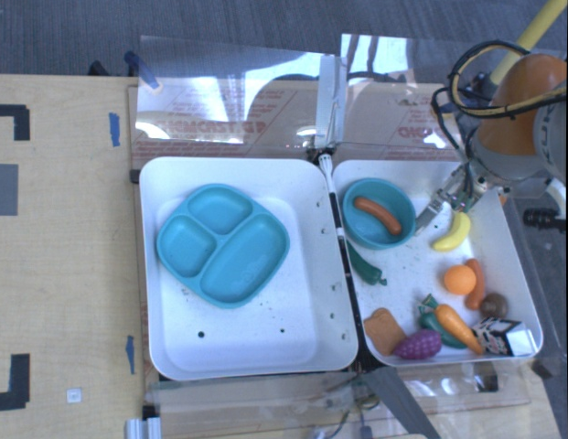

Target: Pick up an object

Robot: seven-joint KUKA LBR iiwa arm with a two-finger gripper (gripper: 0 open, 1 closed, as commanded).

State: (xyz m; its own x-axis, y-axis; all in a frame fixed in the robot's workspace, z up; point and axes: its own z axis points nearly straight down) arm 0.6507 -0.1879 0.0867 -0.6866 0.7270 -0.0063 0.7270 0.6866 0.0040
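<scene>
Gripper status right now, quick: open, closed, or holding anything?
Gripper: in the right bin, between the blue bowl and the banana; open or closed cannot be told, and nothing is seen between its fingers.

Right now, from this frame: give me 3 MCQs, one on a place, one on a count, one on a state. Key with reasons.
1. Where does the sausage lie?
A. in the blue bowl
B. on the divided plate
C. on the bench outside the bins

2. How many compartments does the blue divided plate have?
A. two
B. three
C. five

3. What state is the divided plate in?
A. stacked with toy food
B. flipped upside down
C. bare, right way up

Key: 1 A, the sausage sits inside the bowl in the right bin. 2 B, two small sections and one large show. 3 C, its sections face up with nothing in them.
</scene>
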